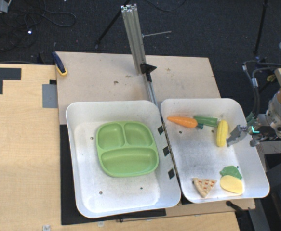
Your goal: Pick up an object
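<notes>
In the right bin (198, 162) lie an orange toy carrot with a green top (188, 121), a yellow banana (221, 133), a pizza slice (204, 186) and a yellow lemon with a green leaf (232, 181). My gripper (237, 135) hangs at the bin's right rim, just right of the banana, with grey fingers pointing left. Nothing shows between them. The rest of the arm is at the view's right edge.
The left bin (82, 124) holds a green divided plate (127, 147). A metal post (134, 37) stands behind the bins on the board. Black clips sit along the seam between the bins.
</notes>
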You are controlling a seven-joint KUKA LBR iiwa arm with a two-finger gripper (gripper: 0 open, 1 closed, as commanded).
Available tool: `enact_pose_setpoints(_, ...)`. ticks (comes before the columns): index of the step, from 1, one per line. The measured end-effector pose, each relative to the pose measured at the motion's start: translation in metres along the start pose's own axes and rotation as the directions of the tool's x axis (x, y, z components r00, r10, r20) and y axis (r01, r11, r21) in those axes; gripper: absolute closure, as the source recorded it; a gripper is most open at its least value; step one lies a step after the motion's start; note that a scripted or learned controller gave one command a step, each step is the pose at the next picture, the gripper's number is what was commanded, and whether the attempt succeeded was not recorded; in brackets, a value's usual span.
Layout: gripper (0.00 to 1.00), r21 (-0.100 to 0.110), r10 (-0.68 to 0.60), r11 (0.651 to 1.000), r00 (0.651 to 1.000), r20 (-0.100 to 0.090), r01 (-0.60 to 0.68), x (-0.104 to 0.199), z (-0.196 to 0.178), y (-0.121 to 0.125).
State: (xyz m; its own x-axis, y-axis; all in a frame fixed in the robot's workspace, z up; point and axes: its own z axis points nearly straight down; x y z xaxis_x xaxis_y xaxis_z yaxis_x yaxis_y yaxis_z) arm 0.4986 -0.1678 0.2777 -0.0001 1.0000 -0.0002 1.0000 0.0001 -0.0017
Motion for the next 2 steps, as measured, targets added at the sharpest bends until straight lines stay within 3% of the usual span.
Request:
enact_pose_setpoints(1, 0.00, -0.001, 0.000, 1.000, 1.000, 0.000, 0.000, 0.000, 0.000, 0.000)
enact_pose_setpoints(2, 0.00, 0.006, 0.000, 1.000, 1.000, -0.002, 0.000, 0.001, 0.043, 0.001)
